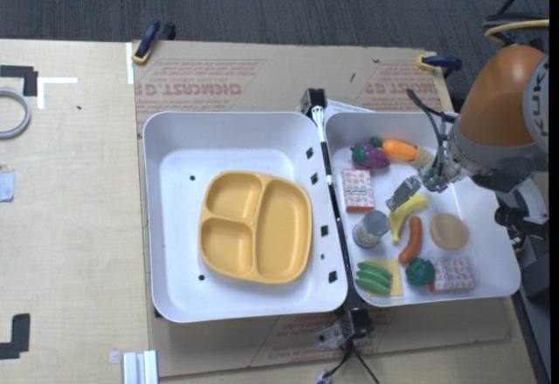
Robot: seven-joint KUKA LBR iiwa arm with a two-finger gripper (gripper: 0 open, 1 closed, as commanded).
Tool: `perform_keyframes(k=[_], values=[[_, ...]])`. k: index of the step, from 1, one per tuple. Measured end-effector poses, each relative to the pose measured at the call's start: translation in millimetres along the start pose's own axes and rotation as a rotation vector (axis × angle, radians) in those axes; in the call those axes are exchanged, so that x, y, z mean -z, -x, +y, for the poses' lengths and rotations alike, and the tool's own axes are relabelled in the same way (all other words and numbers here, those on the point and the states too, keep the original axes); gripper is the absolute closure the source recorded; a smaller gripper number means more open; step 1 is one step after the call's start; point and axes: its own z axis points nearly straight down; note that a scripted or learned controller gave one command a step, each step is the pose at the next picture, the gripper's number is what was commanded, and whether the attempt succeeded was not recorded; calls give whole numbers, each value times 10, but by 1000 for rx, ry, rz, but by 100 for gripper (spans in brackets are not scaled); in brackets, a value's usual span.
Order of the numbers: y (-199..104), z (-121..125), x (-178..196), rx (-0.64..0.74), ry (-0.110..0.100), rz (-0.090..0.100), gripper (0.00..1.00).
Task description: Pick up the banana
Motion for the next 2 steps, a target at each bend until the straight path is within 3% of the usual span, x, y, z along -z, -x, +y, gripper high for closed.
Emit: perform_keyframes(k=[1, 2], values=[[-101, -32, -203, 441, 1, -1, 0], [-92, -24, -101, 438, 3, -3, 100]])
